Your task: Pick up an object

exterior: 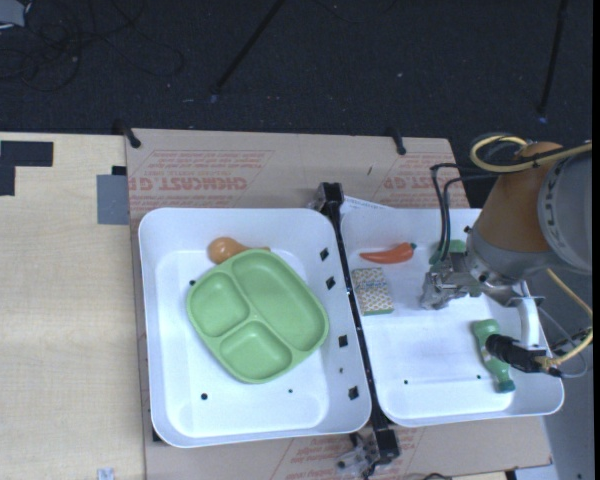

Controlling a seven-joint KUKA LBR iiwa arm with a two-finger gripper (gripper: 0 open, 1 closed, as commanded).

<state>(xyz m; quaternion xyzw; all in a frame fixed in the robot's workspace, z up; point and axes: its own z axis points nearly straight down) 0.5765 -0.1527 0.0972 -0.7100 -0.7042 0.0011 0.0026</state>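
The gripper (442, 290), fingers' state unclear, hangs at right of frame, near a pepper (387, 254) and sponge (372, 291).

My arm (540, 213) comes in from the right, grey w/ the orange band facing the cam. Wrist (495, 268) is bent down and left. Gripper (442, 290) sits at the end of it, metal, pointing down-left, low over the surface. Fingers too small and blurred from this angle, so can't call their state. Black cable (442, 203) loops up from the wrist area, yellow cable (500, 153) coils by the upper arm.
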